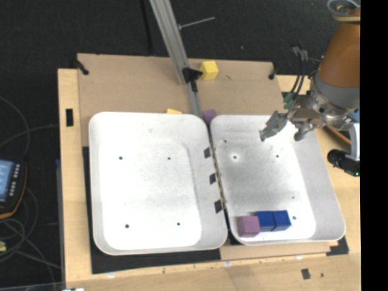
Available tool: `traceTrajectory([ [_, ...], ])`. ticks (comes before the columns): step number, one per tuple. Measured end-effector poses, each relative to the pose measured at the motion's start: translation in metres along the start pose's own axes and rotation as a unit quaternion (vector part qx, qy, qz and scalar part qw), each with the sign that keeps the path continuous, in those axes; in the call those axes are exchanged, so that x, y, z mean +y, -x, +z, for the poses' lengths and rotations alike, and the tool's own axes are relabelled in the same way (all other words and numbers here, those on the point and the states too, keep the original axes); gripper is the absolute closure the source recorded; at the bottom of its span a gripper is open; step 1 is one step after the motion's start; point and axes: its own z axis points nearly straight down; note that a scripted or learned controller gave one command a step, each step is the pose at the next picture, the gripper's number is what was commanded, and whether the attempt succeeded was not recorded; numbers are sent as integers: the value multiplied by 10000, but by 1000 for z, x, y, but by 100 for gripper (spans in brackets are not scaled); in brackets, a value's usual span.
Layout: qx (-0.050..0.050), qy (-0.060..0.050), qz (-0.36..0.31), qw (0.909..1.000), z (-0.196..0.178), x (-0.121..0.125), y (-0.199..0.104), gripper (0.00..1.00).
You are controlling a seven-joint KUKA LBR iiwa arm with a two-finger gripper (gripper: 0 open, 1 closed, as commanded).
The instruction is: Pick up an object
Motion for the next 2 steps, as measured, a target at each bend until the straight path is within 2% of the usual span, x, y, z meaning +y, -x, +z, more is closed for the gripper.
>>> traceTrajectory([
  [1, 6, -59, 11, 10000, 86, -68, 21, 0],
  [2, -1, 5, 10, 10000, 192, -86, 68, 0],
])
